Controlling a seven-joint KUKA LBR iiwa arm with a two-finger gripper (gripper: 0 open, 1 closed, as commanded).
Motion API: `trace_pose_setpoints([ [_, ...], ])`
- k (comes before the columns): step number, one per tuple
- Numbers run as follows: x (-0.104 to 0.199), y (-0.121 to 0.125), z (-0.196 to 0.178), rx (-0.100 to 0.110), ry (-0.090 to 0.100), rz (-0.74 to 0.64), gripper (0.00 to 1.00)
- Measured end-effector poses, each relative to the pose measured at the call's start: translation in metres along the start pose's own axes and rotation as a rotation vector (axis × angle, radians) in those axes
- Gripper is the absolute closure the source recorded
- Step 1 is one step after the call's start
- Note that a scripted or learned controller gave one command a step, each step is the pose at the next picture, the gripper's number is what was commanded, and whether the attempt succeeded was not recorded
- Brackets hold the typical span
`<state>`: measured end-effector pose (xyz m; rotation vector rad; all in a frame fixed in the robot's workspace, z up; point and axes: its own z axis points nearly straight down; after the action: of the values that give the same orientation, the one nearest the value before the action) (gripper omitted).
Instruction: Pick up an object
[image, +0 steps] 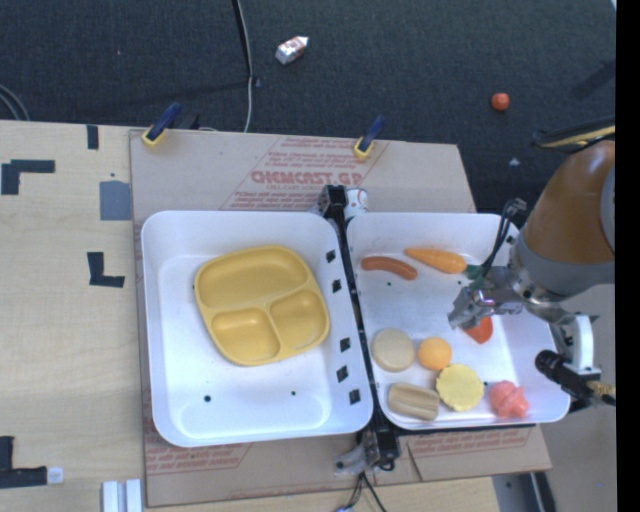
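Reaching in from the right: the grey arm (570, 225) with its orange band, over the right-hand bin
Bench: brown cardboard sheet (300, 165) clamped at the back, bearing two white bins side by side
Left bin (165, 400): holds a yellow divided tray (262, 304), lying flat near its middle
Right bin (425, 235): holds a scatter of toy foods
Gripper (472, 312): low over the bin's right half; whether its fingers are apart or closed cannot be told from this angle
Red object (482, 330): small, just beside and partly under the gripper tip, touching or nearly so; no grasp visible
Carrot (436, 260): orange, lying near the back wall, above-left of the gripper
Sausage (388, 266): brown, just left of the carrot
Front cluster: tan round piece (393, 350), orange ball (434, 353), yellow disc (459, 387), bread roll (413, 401), pink piece (509, 399)
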<state>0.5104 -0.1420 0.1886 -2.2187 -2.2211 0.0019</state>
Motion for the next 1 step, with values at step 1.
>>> trace_pose_setpoints([
  [1,-0.0817,0.0809,-0.0043,-0.009,-0.006,0.001,0.00],
])
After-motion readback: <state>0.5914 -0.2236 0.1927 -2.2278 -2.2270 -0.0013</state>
